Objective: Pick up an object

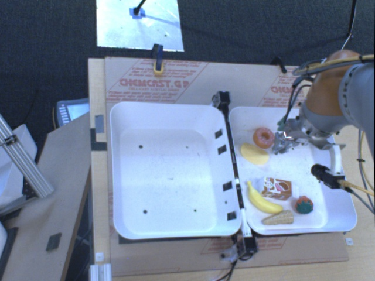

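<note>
In the right bin (345,215), the gripper (281,142) is seen beside a doughnut (263,137), its state not discernible, and the doughnut is judged light, firm and smooth, best pinched across its ring.

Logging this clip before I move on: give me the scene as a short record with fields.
arm: grey KUKA arm, reaching in from the right
gripper: two-finger gripper low over the right white bin, beside the orange-pink doughnut
right bin contents: doughnut, pale yellow lemon-shaped piece, yellow banana, small printed carton, tan wedge, red-and-green round toy
held: nothing visible
</note>
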Controlling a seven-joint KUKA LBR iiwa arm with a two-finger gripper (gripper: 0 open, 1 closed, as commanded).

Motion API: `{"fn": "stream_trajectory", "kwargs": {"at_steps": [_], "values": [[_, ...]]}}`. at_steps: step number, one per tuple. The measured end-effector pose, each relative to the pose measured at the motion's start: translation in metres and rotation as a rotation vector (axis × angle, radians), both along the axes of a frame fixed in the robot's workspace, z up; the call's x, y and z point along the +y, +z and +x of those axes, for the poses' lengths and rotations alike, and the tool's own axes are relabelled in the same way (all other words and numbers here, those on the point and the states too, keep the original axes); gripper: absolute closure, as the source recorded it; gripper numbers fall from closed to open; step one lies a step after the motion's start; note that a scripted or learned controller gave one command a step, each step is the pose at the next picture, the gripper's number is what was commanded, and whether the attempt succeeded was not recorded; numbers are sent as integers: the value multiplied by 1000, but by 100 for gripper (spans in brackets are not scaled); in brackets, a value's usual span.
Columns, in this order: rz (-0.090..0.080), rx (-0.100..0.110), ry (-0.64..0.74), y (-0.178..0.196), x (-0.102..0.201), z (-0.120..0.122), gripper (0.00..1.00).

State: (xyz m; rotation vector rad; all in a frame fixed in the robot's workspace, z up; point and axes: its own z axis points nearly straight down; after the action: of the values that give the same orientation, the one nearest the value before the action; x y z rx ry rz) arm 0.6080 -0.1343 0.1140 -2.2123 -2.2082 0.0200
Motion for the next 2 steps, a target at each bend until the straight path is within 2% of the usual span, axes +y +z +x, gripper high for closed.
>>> {"fn": "stream_trajectory", "kwargs": {"at_steps": [2], "values": [[2,11,-1,14,0,-2,100]]}}
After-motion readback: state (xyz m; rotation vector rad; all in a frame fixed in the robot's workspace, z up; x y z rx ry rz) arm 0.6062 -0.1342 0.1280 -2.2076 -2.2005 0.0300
